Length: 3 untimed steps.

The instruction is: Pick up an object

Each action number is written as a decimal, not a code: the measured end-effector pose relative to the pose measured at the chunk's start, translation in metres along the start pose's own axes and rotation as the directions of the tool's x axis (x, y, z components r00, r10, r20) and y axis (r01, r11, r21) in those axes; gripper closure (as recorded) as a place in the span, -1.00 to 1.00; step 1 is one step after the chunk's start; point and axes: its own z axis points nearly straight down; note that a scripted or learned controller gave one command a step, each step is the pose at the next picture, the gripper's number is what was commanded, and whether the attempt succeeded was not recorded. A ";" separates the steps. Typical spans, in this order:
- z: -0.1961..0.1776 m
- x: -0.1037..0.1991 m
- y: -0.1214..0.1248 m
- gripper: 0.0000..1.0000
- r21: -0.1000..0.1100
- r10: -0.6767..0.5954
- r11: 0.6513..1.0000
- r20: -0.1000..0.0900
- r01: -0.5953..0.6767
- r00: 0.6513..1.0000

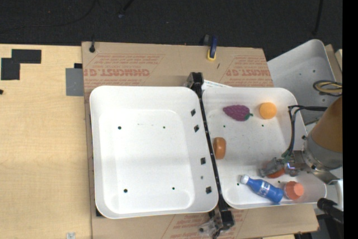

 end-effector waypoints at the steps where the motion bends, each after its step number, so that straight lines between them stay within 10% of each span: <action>1: 0.000 0.000 0.000 -1.00 0.000 0.000 1.000 0.000 0.000 1.000; 3: 0.000 0.000 0.000 -1.00 0.000 0.001 1.000 0.000 -0.001 1.000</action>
